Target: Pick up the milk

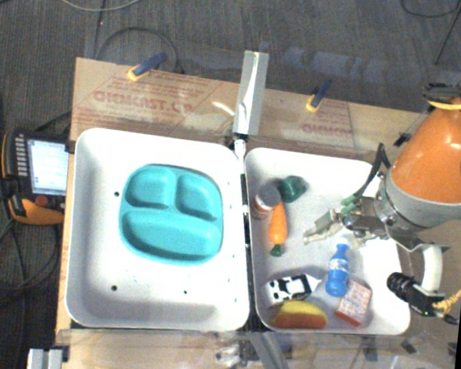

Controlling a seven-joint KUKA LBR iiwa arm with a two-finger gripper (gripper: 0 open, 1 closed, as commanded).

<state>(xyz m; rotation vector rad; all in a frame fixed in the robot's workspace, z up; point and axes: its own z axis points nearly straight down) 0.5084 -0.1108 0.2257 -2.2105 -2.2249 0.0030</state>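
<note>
Left bin (78,286) is carrying a teal divided plate (173,213), not part of this job. Right bin (401,319) is holding the clutter: a can (267,199) and a green item (293,187) at the far end, a carrot (278,227) just below them, then the milk (293,288), a black-and-white cow-patterned carton lying near the front wall, touching a yellow-and-red fruit (302,314). A blue bottle (337,269) and a small red box (353,302) are sitting to its right.

Nothing done yet: the milk is resting in the bin, not lifted. The gripper (331,223) is hovering over the bin, above and right of the milk, fingers spread apart, nothing between them. Reach, close and lift are all pending.

Poor view: the gripper's height above the bin floor is probably not readable from this angle, and the arm's orange body is covering the bin's right wall.
</note>
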